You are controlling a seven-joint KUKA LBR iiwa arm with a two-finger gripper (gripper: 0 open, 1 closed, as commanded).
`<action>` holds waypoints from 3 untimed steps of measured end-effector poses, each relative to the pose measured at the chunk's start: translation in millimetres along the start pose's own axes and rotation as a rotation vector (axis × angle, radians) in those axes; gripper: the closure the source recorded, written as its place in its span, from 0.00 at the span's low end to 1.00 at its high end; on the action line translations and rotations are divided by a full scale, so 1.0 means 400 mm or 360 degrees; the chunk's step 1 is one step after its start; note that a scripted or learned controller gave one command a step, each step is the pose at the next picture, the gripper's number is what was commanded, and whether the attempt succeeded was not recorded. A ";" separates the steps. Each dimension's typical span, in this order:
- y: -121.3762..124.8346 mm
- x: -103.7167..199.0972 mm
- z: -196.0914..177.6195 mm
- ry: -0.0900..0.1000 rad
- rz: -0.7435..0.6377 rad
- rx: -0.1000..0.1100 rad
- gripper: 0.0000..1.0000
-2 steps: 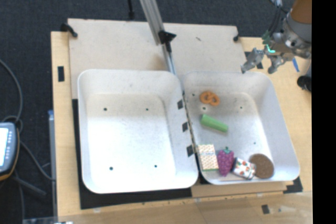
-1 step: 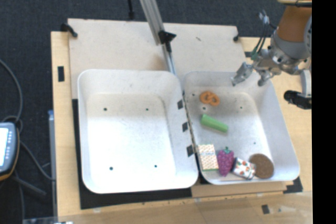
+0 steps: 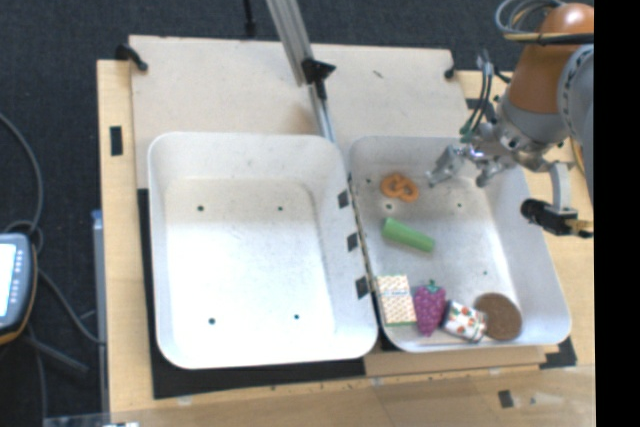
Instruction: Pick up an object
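The grey arm with its orange band (image 3: 545,65) reaches in from the right and hangs over the far right part of the right-hand shallow white plastic bin (image 3: 525,255). Its tool (image 3: 462,167) sits above the bin's upper area, with two thin metal fingers (image 3: 442,169) spread apart and nothing between them.

All the objects lie in that right bin. A small orange pretzel-shaped piece (image 3: 399,186) rests near the far left corner, just left of the tool and apart from it. Below it, a green cylinder (image 3: 408,235) lies tilted on the bin floor. Along the near edge sits a row of things: a pale patterned box (image 3: 396,299) at the left, a purple grape-like cluster (image 3: 430,307) touching its right side, a small white packet with red and green marks (image 3: 463,320), and a brown round disc (image 3: 498,315) at the right end.

The left-hand shallow white bin (image 3: 250,245) sits beside it on the light wooden worktop (image 3: 220,85).
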State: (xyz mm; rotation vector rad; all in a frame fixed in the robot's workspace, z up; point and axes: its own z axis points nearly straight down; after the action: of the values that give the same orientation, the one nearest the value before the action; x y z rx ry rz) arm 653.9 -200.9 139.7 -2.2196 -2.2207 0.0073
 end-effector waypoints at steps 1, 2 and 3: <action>-0.001 -0.002 0.102 -0.0001 0.0001 -0.0003 0.00; 0.005 -0.004 0.064 -0.0003 0.0002 -0.0016 1.00; -0.013 -0.013 -0.089 0.0000 0.0005 -0.0019 1.00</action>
State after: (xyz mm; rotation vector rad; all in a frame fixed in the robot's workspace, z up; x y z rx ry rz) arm 648.9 -205.9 175.5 -2.2290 -2.2231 -0.0056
